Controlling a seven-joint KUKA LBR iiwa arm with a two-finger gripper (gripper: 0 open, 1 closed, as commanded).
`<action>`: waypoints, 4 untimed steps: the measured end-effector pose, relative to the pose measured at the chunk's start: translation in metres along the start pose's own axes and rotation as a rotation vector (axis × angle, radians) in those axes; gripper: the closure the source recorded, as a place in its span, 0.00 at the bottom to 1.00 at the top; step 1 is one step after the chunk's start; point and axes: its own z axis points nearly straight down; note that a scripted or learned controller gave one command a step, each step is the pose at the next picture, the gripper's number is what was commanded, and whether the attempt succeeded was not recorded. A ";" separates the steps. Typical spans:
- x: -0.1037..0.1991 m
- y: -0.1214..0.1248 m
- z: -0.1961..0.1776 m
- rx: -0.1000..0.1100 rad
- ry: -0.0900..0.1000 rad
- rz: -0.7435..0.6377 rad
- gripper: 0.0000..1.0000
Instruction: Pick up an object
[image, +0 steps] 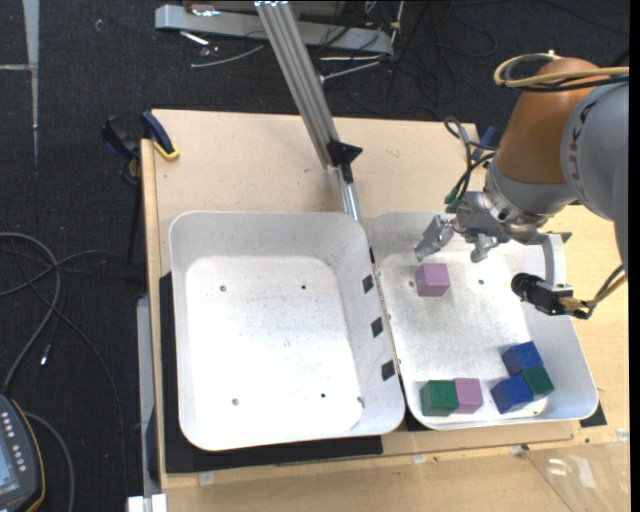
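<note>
A pink cube (432, 279) lies on the floor of the right bin (560, 345), just below and between the two fingers of the gripper (457, 240). The fingers are held apart, one to the cube's left and one to its right, and nothing is clamped between them; the cube is not yet touched. The step in hand is judged to be the descent onto this cube. To do it well, the gripper should be kept centred so that the cube's flat sides are met squarely by both fingers, and the closing should be left until the tips are low beside the cube, lest it be pushed aside or tipped.

Further out from the fingers, well apart towards the bin's near edge, a green cube (437, 397) and a second pink cube (468, 394) are seen touching, and beyond them two blue cubes (516, 375) with a small green cube (540, 380) beside them. The left bin (200, 240) lies further still, on the far side of the divide.
</note>
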 end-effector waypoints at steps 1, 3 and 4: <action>-0.022 0.015 0.110 0.013 0.000 0.004 0.00; -0.022 0.017 0.096 0.007 0.000 0.001 1.00; -0.005 0.007 0.105 0.007 0.000 0.000 1.00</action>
